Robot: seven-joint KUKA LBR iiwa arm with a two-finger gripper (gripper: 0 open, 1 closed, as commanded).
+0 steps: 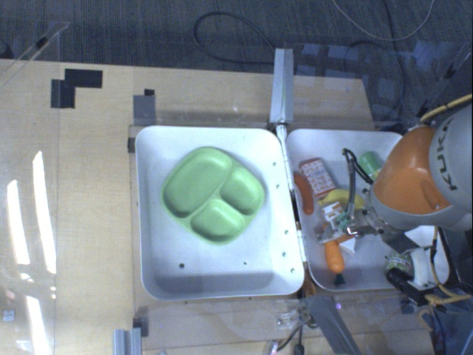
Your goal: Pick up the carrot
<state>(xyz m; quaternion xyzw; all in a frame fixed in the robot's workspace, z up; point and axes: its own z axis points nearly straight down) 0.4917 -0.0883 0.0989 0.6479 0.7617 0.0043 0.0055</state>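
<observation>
The carrot (334, 257) is a short orange stub. It lies in the right bin (369, 281) near its front wall, pointing toward the front edge. My gripper (338, 226) hangs low in that bin, just behind the carrot's upper end and very close to it. From this angle I cannot tell if they touch. The arm's orange band (408, 180) and grey wrist cover the bin's right half.
Behind the gripper in the right bin lie a reddish sausage (303, 191), a small red-printed box (318, 174), a banana (336, 197) and a green item (369, 163). The left bin (170, 272) holds a green divided plate (214, 192). Cables trail at the front right.
</observation>
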